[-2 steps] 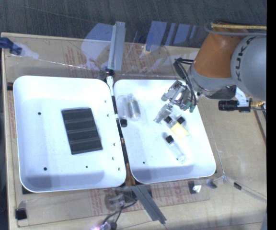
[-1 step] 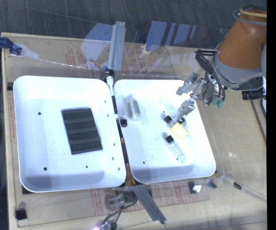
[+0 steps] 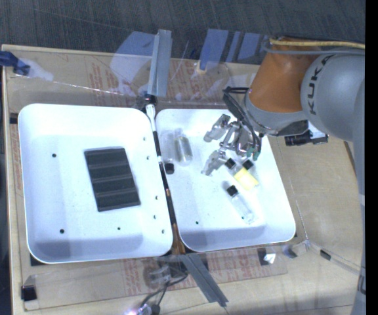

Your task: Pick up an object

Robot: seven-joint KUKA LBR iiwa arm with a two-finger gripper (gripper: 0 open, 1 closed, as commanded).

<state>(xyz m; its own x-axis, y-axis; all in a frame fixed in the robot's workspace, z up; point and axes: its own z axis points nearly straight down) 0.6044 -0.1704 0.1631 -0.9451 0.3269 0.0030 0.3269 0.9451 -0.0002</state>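
My gripper (image 3: 210, 151) hangs low over the middle of the right bin (image 3: 275, 223), its two metal fingers spread open with nothing between them. Just left of it a clear plastic item (image 3: 180, 146) lies on the bin floor. A small clear bottle with a black cap (image 3: 239, 202) lies below and to the right of the gripper, apart from it. A tiny black piece (image 3: 168, 168) rests against the right bin's left wall. A small yellow piece (image 3: 246, 176) sits close under the wrist; I cannot tell whether it lies in the bin.
In the left bin (image 3: 38, 123) lies a black ridged block (image 3: 112, 178), near its middle. The divider between the bins runs down at about x 280. The arm's orange band (image 3: 274, 84) overhangs the right bin's far corner.
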